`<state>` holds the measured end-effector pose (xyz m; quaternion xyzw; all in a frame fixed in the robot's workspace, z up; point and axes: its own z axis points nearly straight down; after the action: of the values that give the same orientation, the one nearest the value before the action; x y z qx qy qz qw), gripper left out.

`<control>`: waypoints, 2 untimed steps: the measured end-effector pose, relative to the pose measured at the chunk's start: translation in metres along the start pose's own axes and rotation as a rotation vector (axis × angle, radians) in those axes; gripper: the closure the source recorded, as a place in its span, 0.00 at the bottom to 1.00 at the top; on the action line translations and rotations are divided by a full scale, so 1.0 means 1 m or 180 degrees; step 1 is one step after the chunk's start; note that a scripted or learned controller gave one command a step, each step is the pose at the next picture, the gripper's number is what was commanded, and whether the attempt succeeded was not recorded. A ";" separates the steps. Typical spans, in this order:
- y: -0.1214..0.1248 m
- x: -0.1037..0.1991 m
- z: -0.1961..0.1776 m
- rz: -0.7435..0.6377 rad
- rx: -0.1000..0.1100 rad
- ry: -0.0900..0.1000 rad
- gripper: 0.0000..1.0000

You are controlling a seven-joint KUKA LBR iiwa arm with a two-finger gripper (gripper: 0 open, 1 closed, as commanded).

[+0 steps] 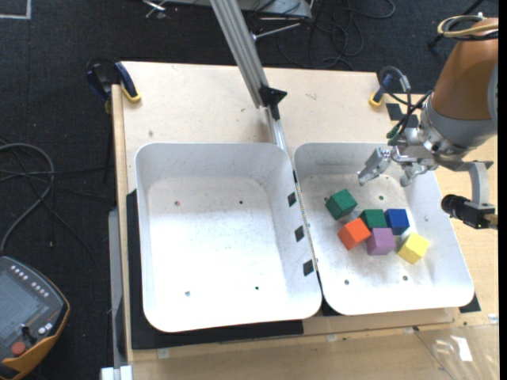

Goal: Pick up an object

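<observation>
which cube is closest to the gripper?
The lone green cube, set apart up-left of the cluster and just below-left of the open gripper. The orange, purple, blue and yellow cubes lie farther down the right bin.

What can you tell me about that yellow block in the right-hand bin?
The yellow block is a small cube, matte and plain, apparently foam or painted wood. It rests on the floor of the right bin, turned at an angle, at the outer end of the cluster. Its corner meets the purple block. The end effector is well apart from it.
</observation>
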<state>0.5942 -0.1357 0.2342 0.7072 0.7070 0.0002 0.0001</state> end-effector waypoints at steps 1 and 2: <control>-0.012 0.015 0.117 -0.0006 -0.0036 -0.0010 0.00; -0.052 0.022 0.138 0.0002 -0.0009 -0.0004 0.00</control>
<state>0.5427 -0.1136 0.0962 0.7075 0.7067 0.0008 0.0016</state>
